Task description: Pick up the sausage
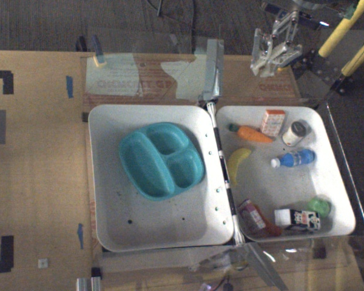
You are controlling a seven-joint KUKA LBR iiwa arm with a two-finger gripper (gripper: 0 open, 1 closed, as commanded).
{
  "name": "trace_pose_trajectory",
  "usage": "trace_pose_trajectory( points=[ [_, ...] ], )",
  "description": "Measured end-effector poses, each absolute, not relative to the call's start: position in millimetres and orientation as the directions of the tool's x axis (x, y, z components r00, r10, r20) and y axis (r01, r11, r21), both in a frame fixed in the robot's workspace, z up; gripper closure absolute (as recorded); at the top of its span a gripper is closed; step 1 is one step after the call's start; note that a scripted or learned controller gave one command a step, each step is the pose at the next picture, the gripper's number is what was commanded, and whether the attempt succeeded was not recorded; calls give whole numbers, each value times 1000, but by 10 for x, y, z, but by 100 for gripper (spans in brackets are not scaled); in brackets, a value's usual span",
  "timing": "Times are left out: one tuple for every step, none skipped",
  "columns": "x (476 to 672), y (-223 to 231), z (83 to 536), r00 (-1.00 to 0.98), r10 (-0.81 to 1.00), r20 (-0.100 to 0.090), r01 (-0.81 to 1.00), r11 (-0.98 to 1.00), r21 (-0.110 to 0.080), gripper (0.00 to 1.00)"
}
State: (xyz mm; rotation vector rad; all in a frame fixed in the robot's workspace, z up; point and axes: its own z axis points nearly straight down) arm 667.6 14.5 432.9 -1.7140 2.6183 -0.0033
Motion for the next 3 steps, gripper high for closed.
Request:
trace_pose_trajectory(
  points=[
    [6667,1318,4373,-128,-992,-8,-992,129,-8,100],
    [6668,1772,4370,155,-988,-7,-988,-155,-8,100],
    [6591,1887,4361,768,-640,-2,-640,-768,-8,100]
  ],
)
